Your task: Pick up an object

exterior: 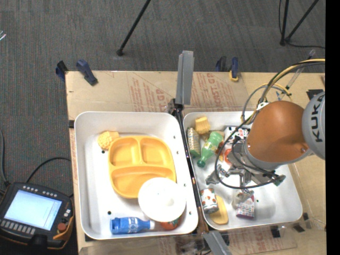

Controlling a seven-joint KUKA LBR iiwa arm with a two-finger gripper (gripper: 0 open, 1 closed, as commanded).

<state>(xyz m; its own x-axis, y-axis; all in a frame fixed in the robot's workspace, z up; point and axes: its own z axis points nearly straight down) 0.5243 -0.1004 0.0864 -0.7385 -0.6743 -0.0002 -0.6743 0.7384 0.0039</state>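
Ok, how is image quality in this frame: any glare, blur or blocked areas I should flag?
Camera view: lighting is even and soft, with faint shadows only; the white bowl in the left bin is nearly blown out; small items such as the green bottle look soft and low in detail; the arm's orange band blocks the middle of the right bin.

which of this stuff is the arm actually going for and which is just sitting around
Likely in play, right bin under the arm:
- green plastic bottle
- small printed can
- yellow block-shaped toy
- small clear packet with a patterned base

Lying about, left bin:
- yellow divided plastic tray
- round white lid
- blue bottle lying flat
- yellow corn toy
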